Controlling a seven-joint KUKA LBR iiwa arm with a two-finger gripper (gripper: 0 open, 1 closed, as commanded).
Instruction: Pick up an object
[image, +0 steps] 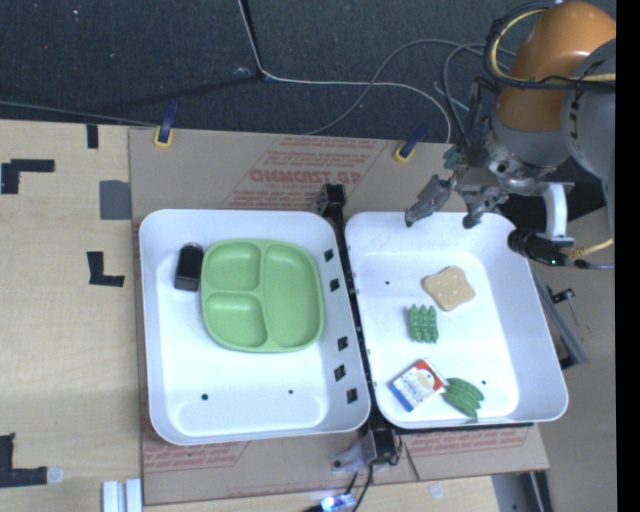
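Pale wood makes up the bench (60, 330), with a sheet of printed cardboard (290, 165) laid across its middle and dark carpet with trailing cables along the top of the frame. Two shallow white bins sit side by side on the cardboard. The left bin (170, 400) holds a green divided plate (263, 295) in its upper half, and a small black block (188, 267) lies just beside the plate's left edge.

The right bin (520, 330) holds four small things. A tan slice of toy bread (448, 288) lies near its centre, a ridged green piece (422, 322) just below and left of it. Toward the lower edge a small red, white and blue packet (416, 384) lies touching a green pea pod (463, 396) on its right.

At the upper right of the frame the grey arm with its orange band (555, 45) reaches over the right bin's far rim. Its hand (444, 212) hangs there with the two fingers spread wide apart and nothing between them, well apart from the bread below.
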